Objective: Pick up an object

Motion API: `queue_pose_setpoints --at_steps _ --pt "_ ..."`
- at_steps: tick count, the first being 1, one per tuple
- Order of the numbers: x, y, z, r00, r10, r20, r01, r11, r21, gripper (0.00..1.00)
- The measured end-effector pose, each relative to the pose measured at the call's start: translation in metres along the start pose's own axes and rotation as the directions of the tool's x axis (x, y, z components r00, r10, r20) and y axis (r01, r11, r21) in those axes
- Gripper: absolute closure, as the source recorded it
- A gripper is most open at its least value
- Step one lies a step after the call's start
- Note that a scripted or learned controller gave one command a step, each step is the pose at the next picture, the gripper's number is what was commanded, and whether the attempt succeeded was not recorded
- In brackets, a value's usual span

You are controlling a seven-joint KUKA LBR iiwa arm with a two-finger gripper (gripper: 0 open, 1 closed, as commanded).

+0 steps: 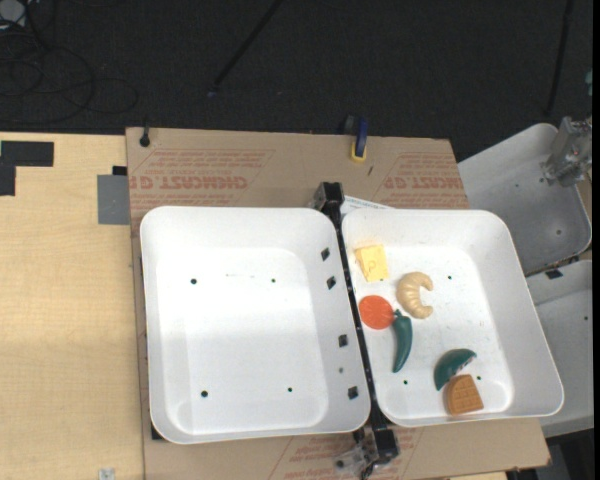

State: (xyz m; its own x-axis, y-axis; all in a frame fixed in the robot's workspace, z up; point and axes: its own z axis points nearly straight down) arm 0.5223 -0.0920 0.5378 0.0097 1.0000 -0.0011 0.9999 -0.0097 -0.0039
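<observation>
Jaws' state, wide or narrow, could not be told. Every candidate object lay in the right bin [525, 268]. Nearest sat an orange-brown wedge [463, 396], touching a dark green curved piece [453, 365]. Farther in lay a slim green pepper [402, 341], its tip beside a red-orange disc [376, 312], then a tan croissant [416, 294] and a yellow block [371, 262]. The left bin [152, 268] stood alongside. A blue clamp [359, 138] gripped the cardboard's [230, 173] far edge.

- desk [50, 298]: light wood top
- cardboard sheet [280, 173] lies flat on desk
- left bin [160, 318] and right bin [520, 298] sit on cardboard sheet, side by side, touching
- grey patch [111, 198] just left of cardboard sheet
</observation>
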Motion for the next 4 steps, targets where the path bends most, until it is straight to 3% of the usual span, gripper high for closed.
queue_pose_setpoints --at_steps 3,4 --pt "0.2 -0.011 0.001 1.0 -0.017 -0.002 0.017 1.0 0.0 1.0" --pt "0.253 -0.02 0.001 1.0 -0.016 -0.002 0.016 1.0 0.0 1.0"
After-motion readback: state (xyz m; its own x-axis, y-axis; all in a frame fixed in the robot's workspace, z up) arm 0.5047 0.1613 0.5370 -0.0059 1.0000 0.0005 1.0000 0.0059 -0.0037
